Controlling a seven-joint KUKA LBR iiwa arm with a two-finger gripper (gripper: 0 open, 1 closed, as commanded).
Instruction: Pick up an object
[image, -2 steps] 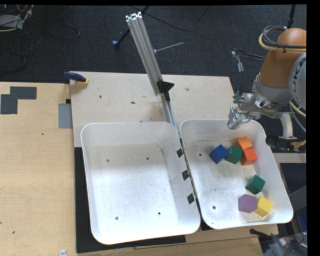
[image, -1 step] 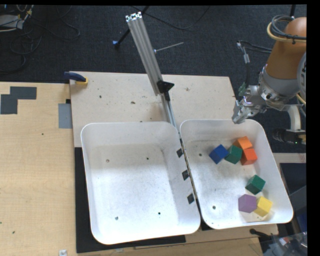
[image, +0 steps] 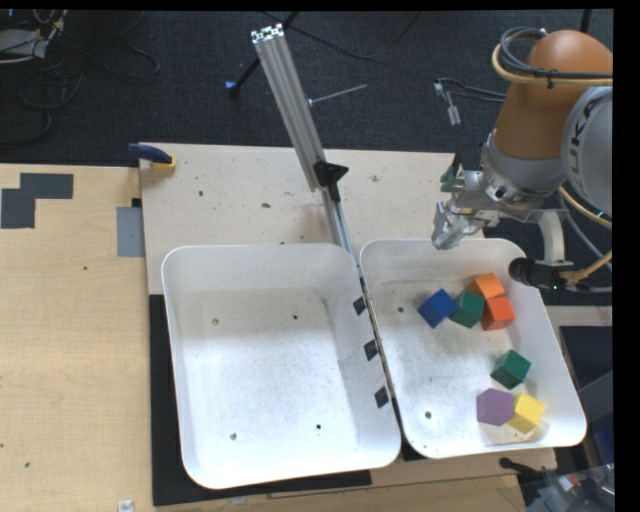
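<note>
the gripper (image: 447, 234) hovered over the right bin (image: 440, 440), finger state unclear; tightly clustered blocks (image: 467, 306) risked a glancing, failed grasp.

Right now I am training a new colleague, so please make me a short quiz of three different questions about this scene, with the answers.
1. True or false: all the coloured blocks lie in the right bin.
2. Which block is nearest the gripper? A) yellow block B) blue block C) purple block
3. Fill in: the yellow block touches the ____ block.

Key:
1. True. The left bin holds no blocks.
2. B. The blue block lies below the gripper, next to a green block.
3. Purple. The purple block sits against it near the bin's front corner.
</note>
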